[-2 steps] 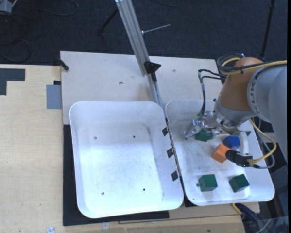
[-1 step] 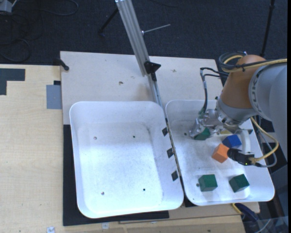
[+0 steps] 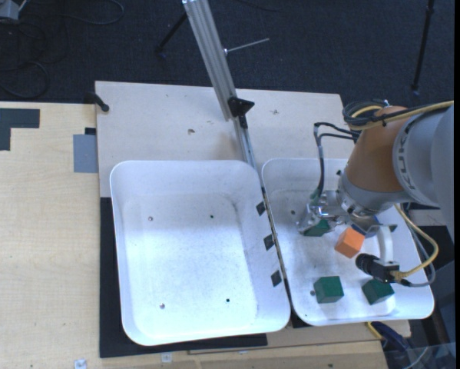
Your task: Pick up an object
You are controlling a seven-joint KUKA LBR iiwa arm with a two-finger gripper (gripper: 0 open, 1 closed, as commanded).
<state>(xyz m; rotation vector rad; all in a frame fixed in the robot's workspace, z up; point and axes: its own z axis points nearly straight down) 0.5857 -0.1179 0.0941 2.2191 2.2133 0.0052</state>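
Observation:
My gripper hangs low in the right bin, near its middle left. A small dark green piece lies right under it, touching or nearly touching the tip; whether it is held cannot be made out. An orange block sits just to the right of the gripper, partly under the arm's wrist. A green cube and a darker green block rest near the bin's front edge.
The left bin stands beside the right one, sharing a divider with black clips. A slanted aluminium rail rises behind the bins. The arm's grey and orange body and cables overhang the right bin's right side.

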